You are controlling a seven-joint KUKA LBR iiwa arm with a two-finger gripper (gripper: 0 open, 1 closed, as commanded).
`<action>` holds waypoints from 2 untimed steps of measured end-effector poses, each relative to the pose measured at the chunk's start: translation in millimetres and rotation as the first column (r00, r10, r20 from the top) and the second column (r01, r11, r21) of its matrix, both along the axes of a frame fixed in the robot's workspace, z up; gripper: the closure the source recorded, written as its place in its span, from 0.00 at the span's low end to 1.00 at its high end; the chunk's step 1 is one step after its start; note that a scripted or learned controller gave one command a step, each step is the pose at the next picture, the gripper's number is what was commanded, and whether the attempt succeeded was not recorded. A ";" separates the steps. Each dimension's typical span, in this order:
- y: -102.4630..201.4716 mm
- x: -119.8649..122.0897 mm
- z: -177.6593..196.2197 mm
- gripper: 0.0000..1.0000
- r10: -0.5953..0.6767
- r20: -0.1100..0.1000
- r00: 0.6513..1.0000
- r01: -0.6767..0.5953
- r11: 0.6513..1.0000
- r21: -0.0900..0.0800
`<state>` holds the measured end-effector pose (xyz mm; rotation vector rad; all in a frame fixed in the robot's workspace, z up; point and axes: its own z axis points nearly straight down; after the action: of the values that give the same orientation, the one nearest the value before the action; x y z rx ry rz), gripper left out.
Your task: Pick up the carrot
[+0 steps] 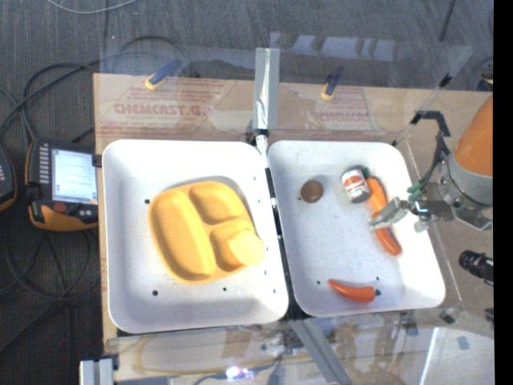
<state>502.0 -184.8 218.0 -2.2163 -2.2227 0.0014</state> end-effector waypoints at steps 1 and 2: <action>-36.5 67.0 -75.8 0.00 0.113 0.000 0.994 -0.113 0.994 -0.003; -20.6 97.9 -125.7 0.00 0.132 0.001 0.991 -0.132 0.991 -0.004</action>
<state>599.9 -205.4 92.3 -2.0661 -2.3674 0.0049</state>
